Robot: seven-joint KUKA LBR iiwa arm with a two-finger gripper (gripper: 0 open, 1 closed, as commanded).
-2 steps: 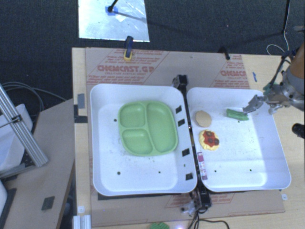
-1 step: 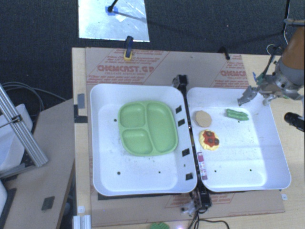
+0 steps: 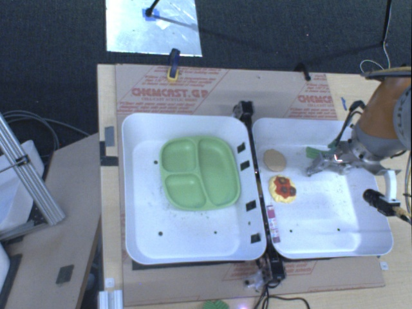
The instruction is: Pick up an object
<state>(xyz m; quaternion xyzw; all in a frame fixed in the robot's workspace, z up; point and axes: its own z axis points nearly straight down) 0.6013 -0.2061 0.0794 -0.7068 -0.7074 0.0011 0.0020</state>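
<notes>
The right bin (image 3: 335, 237) holds a round tan cookie-like piece (image 3: 275, 159) near its left wall. Just below that piece lies a yellow piece with red spots (image 3: 282, 189). A small green item (image 3: 313, 152) lies further right, partly hidden by the gripper. My gripper (image 3: 315, 168) sits low in the right bin, pointing left, right beside the green item and a short way right of the two food pieces. Nothing shows clearly within its grasp.
The left bin (image 3: 141, 237) bears a green divided plate (image 3: 198, 172). A black hinge strip (image 3: 257, 192) runs between the bins. The grey arm with its orange band (image 3: 386, 111) comes in from the right over the right bin's rim.
</notes>
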